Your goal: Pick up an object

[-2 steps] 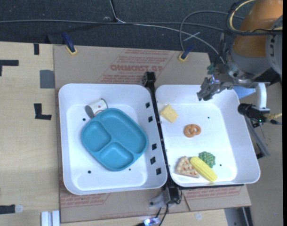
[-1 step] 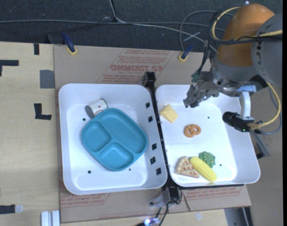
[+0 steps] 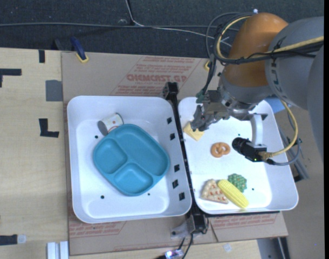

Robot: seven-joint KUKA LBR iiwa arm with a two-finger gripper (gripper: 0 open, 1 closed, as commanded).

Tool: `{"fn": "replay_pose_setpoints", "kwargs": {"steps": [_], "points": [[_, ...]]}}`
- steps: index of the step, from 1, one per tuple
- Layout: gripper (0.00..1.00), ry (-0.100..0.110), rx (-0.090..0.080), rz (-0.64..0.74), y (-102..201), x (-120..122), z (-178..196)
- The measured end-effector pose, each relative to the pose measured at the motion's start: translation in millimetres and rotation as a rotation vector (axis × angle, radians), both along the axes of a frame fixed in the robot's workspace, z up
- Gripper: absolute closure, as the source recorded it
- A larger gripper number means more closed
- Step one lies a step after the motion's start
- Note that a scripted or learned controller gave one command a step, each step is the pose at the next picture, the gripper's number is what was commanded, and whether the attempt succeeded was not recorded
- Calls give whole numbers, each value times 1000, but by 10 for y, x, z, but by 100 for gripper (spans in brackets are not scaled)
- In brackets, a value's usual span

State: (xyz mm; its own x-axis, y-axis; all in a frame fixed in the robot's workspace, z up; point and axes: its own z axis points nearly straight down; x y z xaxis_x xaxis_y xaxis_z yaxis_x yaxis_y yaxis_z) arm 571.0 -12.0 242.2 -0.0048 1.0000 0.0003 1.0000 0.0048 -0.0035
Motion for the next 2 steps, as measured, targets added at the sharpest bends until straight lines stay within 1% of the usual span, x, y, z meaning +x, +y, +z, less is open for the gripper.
{"fn": "replay_pose_setpoints", "kwargs": {"steps": [1, 2], "points": [[100, 0, -1, 0, 513, -58, -180], [100, 0, 0, 2, 1142, -149, -209]]}}
